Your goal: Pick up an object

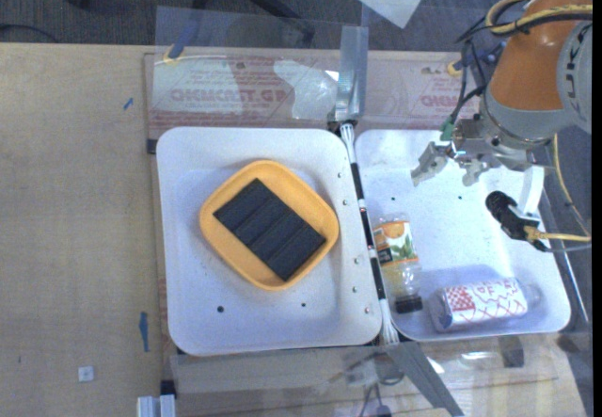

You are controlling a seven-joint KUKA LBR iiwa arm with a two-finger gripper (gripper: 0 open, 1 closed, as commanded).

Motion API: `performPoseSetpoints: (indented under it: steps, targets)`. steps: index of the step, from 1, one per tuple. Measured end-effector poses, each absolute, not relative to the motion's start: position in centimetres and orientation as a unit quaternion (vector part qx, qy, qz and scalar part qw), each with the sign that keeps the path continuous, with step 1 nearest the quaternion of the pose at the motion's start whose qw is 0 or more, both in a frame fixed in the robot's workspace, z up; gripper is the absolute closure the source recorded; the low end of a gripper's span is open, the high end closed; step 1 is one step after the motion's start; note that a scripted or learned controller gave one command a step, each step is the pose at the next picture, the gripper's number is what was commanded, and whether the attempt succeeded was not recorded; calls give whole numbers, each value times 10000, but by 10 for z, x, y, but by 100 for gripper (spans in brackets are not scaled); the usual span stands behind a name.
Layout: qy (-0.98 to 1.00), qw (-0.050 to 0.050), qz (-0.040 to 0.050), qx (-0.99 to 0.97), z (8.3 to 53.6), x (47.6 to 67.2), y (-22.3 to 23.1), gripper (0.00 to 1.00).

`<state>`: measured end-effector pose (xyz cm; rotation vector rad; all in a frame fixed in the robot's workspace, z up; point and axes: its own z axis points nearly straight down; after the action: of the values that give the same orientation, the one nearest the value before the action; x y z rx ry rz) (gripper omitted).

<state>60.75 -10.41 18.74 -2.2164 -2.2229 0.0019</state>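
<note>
Object candidates lie in both bins, and none is lifted yet. Nearest the camera, in the right bin [555, 316], a clear bottle [482, 302] with a red-and-white checked label lies on its side along the front wall. Just behind it, against the divider between the 2 bins, lies a small bottle [398, 260] with an orange-and-green label and a dark cap, close to the checked one but whether touching I cannot tell. In the left bin [188, 312] sits a yellow dish [269, 223] with a dark ribbed slab on it, well apart from the arm. Farthest back, the gripper [450, 158] hangs over the rear of the right bin, above bare floor, holding nothing; whether it is spread or closed I cannot tell. I judge this the approach step. Next it must travel forward over 1 bottle, line up across its narrow width, then descend.
</note>
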Motion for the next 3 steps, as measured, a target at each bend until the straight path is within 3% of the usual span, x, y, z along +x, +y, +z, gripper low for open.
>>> performPoseSetpoints:
  steps: [1, 2, 3]
  targets:
    - [-7770, -34, -31, -6295, 89, 579, -91, 0]
    - [-7953, -35, -27, -6062, 89, 507, -102, 0]
    - [-7525, -16, -5, -6586, 107, 492, -148, 0]
